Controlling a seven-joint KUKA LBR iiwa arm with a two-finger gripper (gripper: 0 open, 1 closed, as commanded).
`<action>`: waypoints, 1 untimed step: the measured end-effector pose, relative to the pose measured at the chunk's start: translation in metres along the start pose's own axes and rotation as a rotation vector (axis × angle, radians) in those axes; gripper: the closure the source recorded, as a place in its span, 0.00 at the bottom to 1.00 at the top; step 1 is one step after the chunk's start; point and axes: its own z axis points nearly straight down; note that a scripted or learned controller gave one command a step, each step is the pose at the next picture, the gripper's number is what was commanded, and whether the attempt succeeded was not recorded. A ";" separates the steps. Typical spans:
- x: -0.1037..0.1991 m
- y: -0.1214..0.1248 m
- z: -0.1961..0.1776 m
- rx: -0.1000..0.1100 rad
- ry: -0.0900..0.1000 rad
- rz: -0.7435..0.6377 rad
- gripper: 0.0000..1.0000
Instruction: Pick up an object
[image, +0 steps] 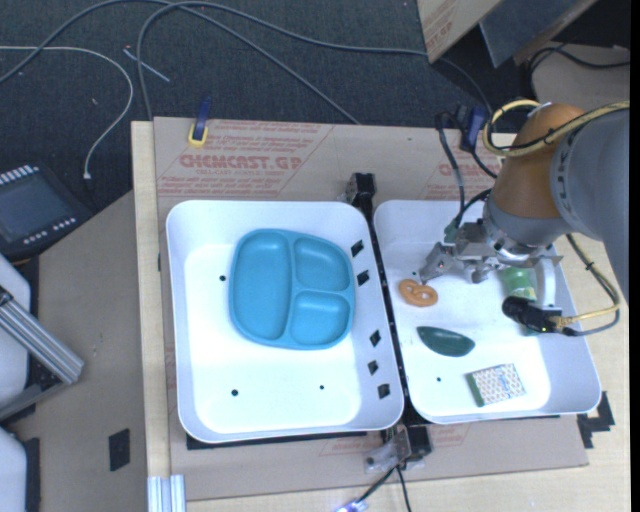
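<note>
My gripper (452, 262) hangs low in the right bin (560, 395); whether it is apart or together I cannot tell. The orange pretzel (418, 293) lies just below-left of it, so I should centre over it before descending.

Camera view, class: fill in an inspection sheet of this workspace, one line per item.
Surface: two shallow white bins, left bin and right bin, on a cardboard-covered bench.
Job's things: orange pretzel-shaped piece, dark green oval piece, patterned square card, pale green item partly hidden by the arm.
Clutter: blue three-compartment plastic plate in the left bin.
Pincer: pincer low over the right bin; nothing seen held.
Cables: thin cables on the dark floor.
Surroundings: cardboard box at top.
</note>
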 end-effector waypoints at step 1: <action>0.000 0.002 -0.015 -0.007 0.000 0.000 1.00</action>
